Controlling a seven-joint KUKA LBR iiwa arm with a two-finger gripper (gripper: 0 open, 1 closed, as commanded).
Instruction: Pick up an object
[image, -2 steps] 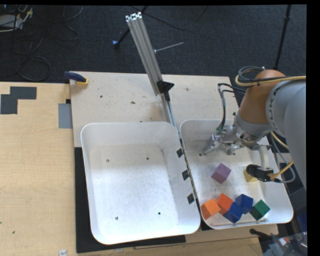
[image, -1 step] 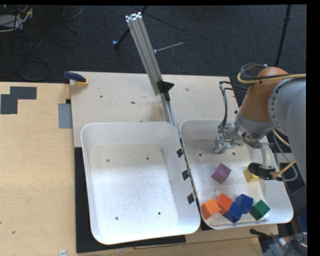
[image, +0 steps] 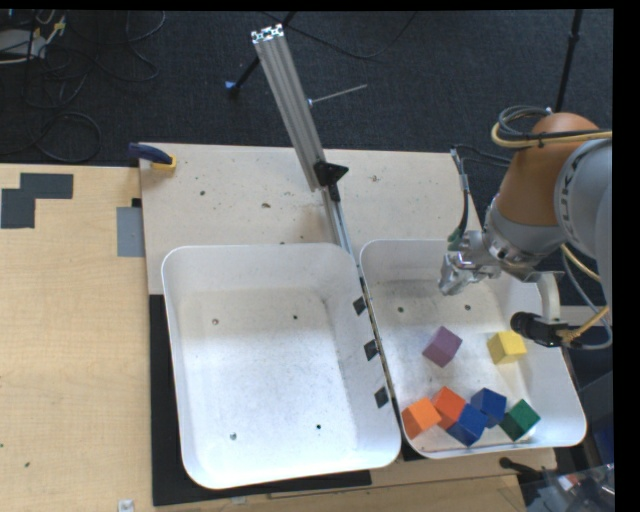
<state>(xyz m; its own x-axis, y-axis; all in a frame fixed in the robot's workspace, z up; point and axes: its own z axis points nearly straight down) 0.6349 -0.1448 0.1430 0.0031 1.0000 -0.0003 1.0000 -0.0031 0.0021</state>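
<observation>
Purple block (image: 442, 346) sits alone near the middle of the right bin (image: 560, 425), well below the gripper (image: 456, 277); yellow block (image: 507, 346) lies to its side. Risk: the orange, blue and green blocks crowd together at the bin's near edge, so a descent there may push them aside rather than grasp one. Arm is bent over the bin's far end, wrist pointing down. Finger state: cannot tell.
</observation>
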